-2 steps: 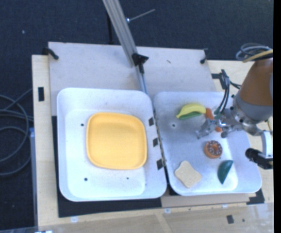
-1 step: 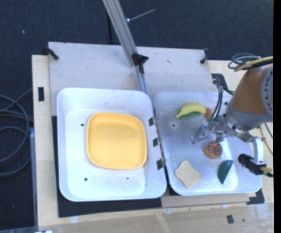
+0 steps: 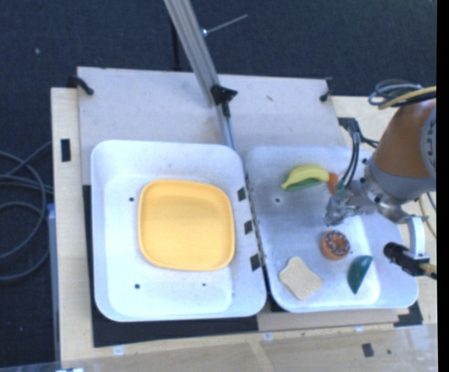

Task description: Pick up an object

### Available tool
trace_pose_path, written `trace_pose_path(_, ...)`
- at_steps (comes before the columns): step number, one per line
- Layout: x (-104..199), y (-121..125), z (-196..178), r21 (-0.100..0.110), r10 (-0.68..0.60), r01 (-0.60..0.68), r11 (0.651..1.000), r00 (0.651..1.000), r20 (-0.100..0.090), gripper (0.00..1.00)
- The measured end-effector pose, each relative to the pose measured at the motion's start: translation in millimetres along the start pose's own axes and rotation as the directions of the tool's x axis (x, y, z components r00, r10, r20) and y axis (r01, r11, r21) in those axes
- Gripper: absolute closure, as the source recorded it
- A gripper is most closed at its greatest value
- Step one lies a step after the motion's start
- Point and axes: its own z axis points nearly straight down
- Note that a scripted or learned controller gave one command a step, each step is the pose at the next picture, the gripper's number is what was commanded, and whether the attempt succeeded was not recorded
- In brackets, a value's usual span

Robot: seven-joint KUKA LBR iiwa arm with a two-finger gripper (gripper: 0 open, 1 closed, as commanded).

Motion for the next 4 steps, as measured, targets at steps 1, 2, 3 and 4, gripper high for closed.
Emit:
trace_pose_path(1,9,0,-55,-0.001,-0.003,0.003,1.000,1.000,0.000,1.00)
trace_pose_path(2,9,1,-100,0.000,-0.002,0.002,1.000,1.000,0.000,1.00)
trace_pose_path(3,54,-2,-110,0.003,-0.005,0.005,1.000,1.000,-0.002,1.00)
trace_pose_path(4,104,-5,-120,0.003,-0.006,0.006,1.000,1.000,-0.002,1.00)
